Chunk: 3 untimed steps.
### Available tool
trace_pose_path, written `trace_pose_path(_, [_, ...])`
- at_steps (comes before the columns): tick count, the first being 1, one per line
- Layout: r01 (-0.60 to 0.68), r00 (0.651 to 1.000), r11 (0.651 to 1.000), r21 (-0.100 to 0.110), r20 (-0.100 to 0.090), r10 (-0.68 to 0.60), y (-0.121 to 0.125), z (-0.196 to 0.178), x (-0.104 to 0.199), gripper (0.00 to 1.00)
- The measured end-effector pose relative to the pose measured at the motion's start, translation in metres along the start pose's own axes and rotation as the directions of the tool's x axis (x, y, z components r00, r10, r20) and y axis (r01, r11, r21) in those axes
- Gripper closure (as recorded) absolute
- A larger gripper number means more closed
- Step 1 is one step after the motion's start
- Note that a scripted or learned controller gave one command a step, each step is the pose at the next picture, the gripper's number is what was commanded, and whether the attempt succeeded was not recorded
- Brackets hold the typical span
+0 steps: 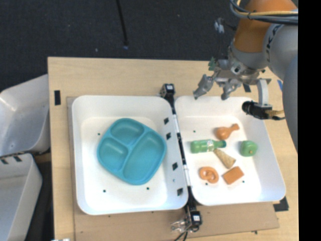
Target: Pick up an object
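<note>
The gripper (214, 90) hangs over the far edge of the right bin (266, 185), near its far left corner. Its two grey fingers (202, 88) are spread wide apart, and nothing sits between them. They touch nothing. The arm (261, 26) above it is grey with a big orange band.

All the small toys lie in the middle of the right bin, well apart from the gripper. A green bottle (206, 145) lies flat on its side. Its long side runs from left to right, and its thin neck points to the right. Just past it, toward the far edge, lies an orange drumstick (226, 131). Its fat end is on the left and its thin end points right and a bit away. A small round green thing (249, 147) sits near the right edge. A tan cone (225, 158) lies just under the bottle, with its wide end toward the near right. An orange pretzel (208, 174) with holes in it lies nearer the near edge. An orange block (233, 175) lies just beside it on the right.

The left bin (85, 195) holds a blue plate (131, 150). The plate looks smooth and shiny and has three sunken parts. Both bins are white and shallow, with round corners. They sit on a light wood bench (60, 79).
</note>
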State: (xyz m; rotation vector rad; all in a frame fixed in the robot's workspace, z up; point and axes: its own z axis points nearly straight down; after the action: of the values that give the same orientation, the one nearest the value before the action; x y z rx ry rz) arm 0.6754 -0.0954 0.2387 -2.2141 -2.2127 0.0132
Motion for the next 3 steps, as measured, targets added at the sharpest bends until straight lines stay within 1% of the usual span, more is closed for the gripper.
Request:
trace_pose_path(1, [0.002,1.000,1.000,-0.012,0.000,-0.002,0.002,-0.008,0.000,0.00])
trace_pose_path(2, [0.000,1.000,1.000,-0.005,0.004,0.000,-0.005,0.053,-0.007,0.00])
trace_pose_path(3, [-0.002,1.000,1.000,-0.006,0.004,0.002,-0.007,0.119,-0.012,0.00])
